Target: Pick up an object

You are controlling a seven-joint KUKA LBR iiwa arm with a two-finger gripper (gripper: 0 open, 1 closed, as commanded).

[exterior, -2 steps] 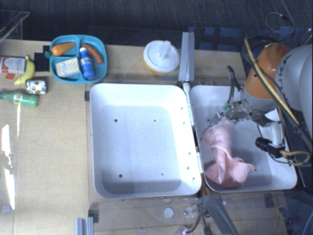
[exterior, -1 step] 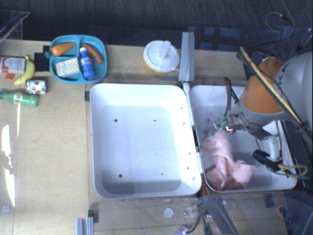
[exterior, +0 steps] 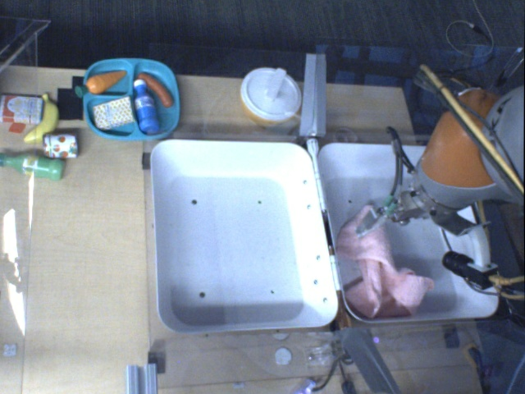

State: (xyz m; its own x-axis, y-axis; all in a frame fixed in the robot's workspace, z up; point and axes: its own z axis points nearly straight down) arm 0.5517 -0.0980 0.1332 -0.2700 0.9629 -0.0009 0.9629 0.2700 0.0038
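Crumpled pink cloth (exterior: 379, 271), soft and wrinkled, lies in my right-hand shallow white plastic bin (exterior: 459, 306), against its left wall. Its long axis runs from upper left to lower right, with a bunched lobe at the lower right end. My two-finger gripper (exterior: 379, 214) is right at the cloth's upper end; its fingers look spread, with a pulled-up tip of fabric between them, but contact is hard to confirm at this resolution. My grey wrist and orange band (exterior: 461, 150) are over the bin's upper right.

Left shallow white bin (exterior: 238, 236): smooth floor, a few small dark holes, rounded corners.

Bench is light wood (exterior: 82, 261). Blue sectioned tray (exterior: 131, 98) with toy food sits at the upper left, and a white lidded round container (exterior: 271, 95) is behind the bins. A yellow banana (exterior: 43, 120), small can (exterior: 60, 145) and green bottle (exterior: 33, 166) are at the far left edge. Dark carpet lies beyond the bench.
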